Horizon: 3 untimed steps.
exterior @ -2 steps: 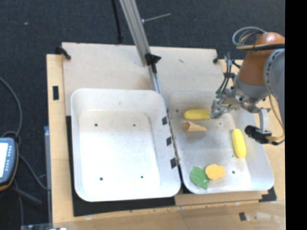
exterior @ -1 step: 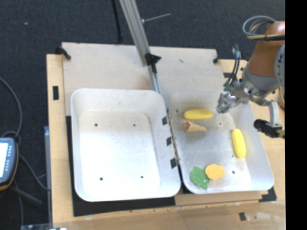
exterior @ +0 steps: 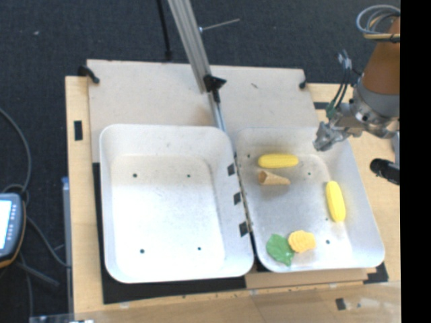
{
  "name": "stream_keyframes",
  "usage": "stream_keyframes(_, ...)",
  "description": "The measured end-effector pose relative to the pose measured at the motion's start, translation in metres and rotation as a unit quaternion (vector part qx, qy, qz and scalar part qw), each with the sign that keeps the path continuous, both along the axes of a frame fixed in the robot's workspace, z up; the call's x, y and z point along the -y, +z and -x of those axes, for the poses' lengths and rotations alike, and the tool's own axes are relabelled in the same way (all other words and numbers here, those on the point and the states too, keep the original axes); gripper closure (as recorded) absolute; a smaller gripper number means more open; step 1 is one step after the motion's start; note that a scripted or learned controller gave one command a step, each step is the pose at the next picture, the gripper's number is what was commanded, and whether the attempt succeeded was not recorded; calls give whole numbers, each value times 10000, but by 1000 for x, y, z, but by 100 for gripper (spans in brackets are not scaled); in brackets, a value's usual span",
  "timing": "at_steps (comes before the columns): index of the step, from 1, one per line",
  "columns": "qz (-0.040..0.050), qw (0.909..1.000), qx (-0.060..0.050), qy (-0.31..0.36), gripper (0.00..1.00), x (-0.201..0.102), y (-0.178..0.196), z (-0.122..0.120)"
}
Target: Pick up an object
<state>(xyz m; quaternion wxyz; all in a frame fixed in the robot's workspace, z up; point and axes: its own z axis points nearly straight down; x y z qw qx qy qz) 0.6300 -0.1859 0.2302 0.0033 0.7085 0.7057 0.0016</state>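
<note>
Corn cob (exterior: 277,161), the yellow piece lying nearest me, rests in the right bin (exterior: 360,180) near its far wall, its long axis running across the bin from side to side. My end effector (exterior: 326,140) hangs over that bin's far right corner, so the cob lies to its left and slightly nearer the camera, close by (whether it is open or closed I cannot tell from this slant). Just beside the cob sits a tan cone (exterior: 272,177); a second yellow cob (exterior: 335,201) lies lengthwise below my end effector, farther off.
</note>
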Motion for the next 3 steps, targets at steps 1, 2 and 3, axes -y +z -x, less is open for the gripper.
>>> stream_keyframes(1,3,10000,6,39,100,2,55,-1)
stream_keyframes(2,-14,10000,-26,51,100,-52,51,-7)
stream_keyframes(3,-13,10000,-35,48,100,-101,36,-1)
